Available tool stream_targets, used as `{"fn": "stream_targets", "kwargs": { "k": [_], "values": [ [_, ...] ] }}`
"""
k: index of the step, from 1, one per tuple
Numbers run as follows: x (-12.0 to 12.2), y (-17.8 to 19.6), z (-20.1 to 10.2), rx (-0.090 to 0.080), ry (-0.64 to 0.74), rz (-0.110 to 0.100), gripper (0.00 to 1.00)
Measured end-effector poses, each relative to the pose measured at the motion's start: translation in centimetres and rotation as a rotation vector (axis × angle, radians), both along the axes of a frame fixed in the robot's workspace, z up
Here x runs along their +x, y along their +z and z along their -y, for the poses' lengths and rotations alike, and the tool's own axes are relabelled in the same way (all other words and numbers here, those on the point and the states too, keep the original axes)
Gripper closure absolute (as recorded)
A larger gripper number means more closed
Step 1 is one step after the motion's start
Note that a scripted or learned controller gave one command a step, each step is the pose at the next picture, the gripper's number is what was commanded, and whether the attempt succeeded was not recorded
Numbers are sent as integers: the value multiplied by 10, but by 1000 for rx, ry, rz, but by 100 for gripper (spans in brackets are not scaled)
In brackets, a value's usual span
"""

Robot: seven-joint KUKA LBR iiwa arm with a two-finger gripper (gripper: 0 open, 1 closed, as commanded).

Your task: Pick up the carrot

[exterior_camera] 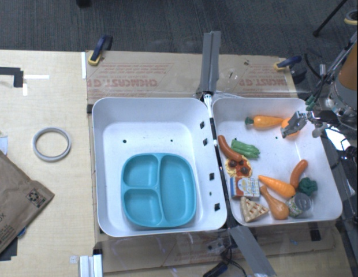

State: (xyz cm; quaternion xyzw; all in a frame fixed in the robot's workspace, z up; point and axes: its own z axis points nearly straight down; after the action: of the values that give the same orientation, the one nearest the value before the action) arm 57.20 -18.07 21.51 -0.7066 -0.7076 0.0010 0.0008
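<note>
An orange carrot (267, 120) with a small green stub at its left end lies crosswise in the far part of the right bin (271, 105). My gripper (293, 124) hangs low just beyond the carrot's right tip, close to it or touching it. Two more carrot-like orange pieces lie lower in the same bin: one (276, 184) near the middle front, and one (298, 172) tilted beside a dark green clump (308, 186).
The right bin also holds a red sausage (227, 148), green pods (245, 149), a pizza slice (239, 166), a small carton (246, 187), a sandwich wedge (253, 209), an orange gourd (275, 205) and a can (300, 203). A blue divided plate (159, 189) sits in the left bin (109, 131).
</note>
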Motion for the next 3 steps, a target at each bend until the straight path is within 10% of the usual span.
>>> {"fn": "stream_targets", "kwargs": {
  "k": [1,2,3],
  "values": [
    [57,-15,32,-1,-6,2,0],
    [65,-123,32,7,53,4,0],
    [65,-113,37,-1,52,4,100]
  ]
}}
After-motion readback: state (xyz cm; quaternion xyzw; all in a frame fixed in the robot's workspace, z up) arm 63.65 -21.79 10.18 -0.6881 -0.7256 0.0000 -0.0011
